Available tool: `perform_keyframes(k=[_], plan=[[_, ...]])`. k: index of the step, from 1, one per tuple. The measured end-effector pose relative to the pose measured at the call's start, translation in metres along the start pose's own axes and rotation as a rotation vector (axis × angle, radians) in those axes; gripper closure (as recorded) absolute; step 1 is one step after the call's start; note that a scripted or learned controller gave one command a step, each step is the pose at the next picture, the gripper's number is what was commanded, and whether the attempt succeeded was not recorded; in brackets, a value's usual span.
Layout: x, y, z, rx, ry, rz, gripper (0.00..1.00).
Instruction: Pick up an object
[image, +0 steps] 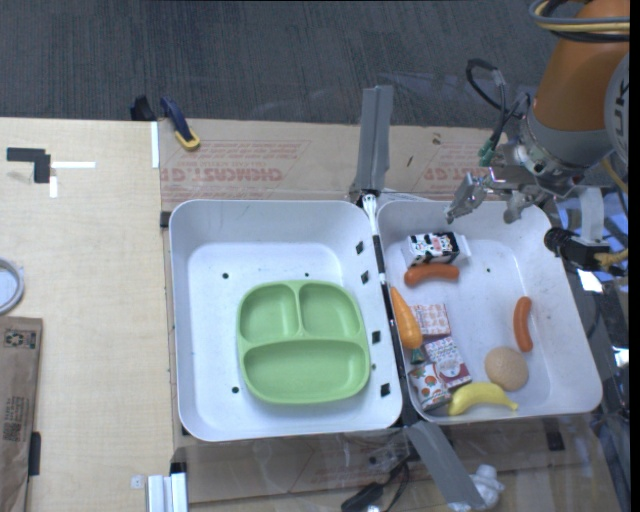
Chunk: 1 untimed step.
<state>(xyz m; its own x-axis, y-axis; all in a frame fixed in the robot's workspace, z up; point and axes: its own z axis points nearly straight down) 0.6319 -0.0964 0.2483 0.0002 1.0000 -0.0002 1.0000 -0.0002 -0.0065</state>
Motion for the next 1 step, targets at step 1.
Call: perform_keyframes(k=[1], plan=[[-0.0776, 0.0274, -0.0735, -0.003, -0.002, -0.031, 0.0]])
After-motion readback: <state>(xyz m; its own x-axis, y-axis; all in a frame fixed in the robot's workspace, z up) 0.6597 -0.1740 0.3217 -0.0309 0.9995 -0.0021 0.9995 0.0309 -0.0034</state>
